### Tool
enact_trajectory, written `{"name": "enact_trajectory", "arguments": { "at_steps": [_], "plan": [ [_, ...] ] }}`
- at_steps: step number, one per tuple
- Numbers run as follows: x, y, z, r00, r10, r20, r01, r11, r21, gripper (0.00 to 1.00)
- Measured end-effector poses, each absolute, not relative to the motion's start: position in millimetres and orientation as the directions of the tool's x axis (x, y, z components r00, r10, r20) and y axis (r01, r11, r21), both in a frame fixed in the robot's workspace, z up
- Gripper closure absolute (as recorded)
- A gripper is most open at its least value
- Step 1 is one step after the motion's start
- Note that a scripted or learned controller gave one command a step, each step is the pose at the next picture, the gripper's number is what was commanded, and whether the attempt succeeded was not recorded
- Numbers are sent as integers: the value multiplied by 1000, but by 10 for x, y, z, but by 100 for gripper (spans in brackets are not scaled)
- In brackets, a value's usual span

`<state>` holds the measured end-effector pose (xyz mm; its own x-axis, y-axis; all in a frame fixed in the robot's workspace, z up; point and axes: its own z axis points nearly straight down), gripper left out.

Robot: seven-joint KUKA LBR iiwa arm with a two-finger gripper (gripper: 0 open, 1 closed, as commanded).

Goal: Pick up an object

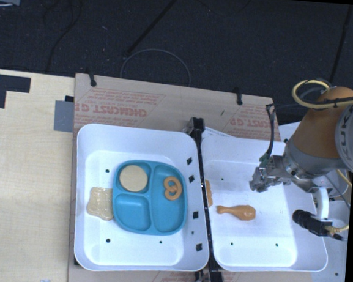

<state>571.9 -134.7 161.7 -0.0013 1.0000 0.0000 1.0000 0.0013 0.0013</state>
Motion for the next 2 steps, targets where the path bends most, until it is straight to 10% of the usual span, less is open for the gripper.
{"name": "enact_trajectory", "arguments": {
  "at_steps": [2],
  "plan": [
    [5751,-1314,2307,-1,1000,0,1000,1,1,100]
  ]
}}
